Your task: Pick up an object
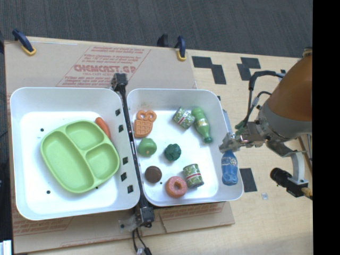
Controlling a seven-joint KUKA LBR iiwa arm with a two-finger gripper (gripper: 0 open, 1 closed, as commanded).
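Note:
My gripper (229,143) hangs over the right rim of the right bin (159,95), reaching in from the right. A blue bottle (229,170) hangs just below it, its neck caught between the fingers, and its body overlaps the bin's right wall. In the same bin lie a green bottle (201,123), a green-labelled can (184,118), a second can (193,175), a pretzel (146,115), a waffle (141,127), a green apple (147,146), a dark green broccoli (172,152), a brown cookie (153,173) and a pink donut (175,186).
The left bin (21,102) holds a light green divided plate (79,155) with an orange carrot (103,127) at its upper right edge. A black divider bar (127,142) runs between the bins. The arm's orange band (295,92) and cables stand to the right.

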